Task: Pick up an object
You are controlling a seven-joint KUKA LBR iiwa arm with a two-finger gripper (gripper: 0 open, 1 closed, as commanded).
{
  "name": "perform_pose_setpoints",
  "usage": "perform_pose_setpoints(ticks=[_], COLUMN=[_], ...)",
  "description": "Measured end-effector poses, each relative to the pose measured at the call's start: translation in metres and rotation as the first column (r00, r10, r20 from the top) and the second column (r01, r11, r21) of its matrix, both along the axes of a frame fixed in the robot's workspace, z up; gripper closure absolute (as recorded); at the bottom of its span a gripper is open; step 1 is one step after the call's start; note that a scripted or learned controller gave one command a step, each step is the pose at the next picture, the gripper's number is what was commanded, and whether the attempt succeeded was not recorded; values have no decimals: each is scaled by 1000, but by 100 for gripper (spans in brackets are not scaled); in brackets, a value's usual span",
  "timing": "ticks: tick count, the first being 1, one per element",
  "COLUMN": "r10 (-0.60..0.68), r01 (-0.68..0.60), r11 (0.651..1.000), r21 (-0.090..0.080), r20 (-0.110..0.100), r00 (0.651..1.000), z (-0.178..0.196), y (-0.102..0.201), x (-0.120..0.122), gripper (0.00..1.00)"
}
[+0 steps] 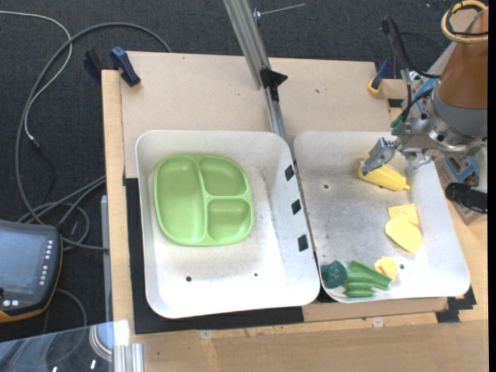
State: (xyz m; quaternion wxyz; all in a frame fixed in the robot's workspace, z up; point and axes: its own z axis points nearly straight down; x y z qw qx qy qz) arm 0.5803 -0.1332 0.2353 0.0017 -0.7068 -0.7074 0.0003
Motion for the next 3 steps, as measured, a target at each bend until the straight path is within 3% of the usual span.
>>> perform_pose_setpoints(ticks=[1, 2, 3], r10=[1, 7, 8], r01=[-1, -7, -8], r11=[1000, 1000, 1000], r21=[3, 2, 1], r20=[-9, 8, 4], r00=[1000, 1000, 1000], z=[-120, -40, -43], y=[48, 150, 222], x=[-40, -79, -84], gripper=[0, 0, 0])
